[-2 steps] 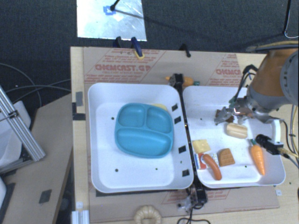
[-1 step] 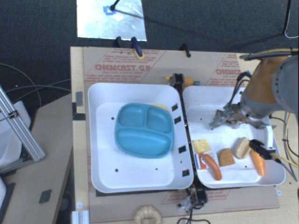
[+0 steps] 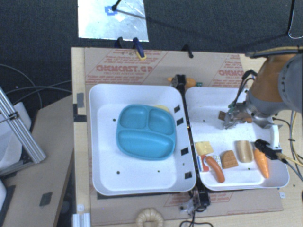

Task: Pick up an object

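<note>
Look to the lower right of the frame: your candidates lie along the right bin's (image 3: 208, 100) near edge. A yellow cheese slice (image 3: 204, 148), red sausage (image 3: 214, 168), brown cracker (image 3: 229, 159), tan bread piece (image 3: 244, 151) and orange carrot (image 3: 262, 162) all lie flat, close together.

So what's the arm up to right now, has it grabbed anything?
Gripper low in right bin, nothing seen held. Carrot, sausage, bread lie nearer the front. Path clear.
</note>
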`<state>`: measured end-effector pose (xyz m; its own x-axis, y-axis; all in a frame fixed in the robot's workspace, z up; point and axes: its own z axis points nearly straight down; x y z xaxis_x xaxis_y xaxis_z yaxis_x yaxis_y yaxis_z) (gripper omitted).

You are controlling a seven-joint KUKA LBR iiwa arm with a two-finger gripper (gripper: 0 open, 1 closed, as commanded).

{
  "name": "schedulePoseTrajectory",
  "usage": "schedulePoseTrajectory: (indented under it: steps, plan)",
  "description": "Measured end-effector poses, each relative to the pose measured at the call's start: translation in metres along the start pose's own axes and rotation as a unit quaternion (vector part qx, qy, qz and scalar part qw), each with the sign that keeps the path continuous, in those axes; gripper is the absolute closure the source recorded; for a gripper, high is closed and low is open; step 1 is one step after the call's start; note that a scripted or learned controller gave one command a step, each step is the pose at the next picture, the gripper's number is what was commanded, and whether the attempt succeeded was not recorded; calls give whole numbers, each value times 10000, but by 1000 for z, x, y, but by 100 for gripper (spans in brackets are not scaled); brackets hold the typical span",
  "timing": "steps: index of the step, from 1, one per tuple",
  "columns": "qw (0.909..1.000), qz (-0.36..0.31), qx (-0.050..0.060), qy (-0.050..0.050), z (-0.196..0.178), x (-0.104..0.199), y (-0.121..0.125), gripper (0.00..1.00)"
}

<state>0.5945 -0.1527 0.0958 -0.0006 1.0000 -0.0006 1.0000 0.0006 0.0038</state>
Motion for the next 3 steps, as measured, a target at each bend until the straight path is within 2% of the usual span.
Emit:
schedulePoseTrajectory:
  steps: [1, 2, 3]
  plan:
    - [10000, 7, -19, -8, -59, -10, 1, 100]
    - [10000, -23, -20, -4, -111, 0, 4, 100]
    - [10000, -19, -4, 0, -130, 0, 5, 100]
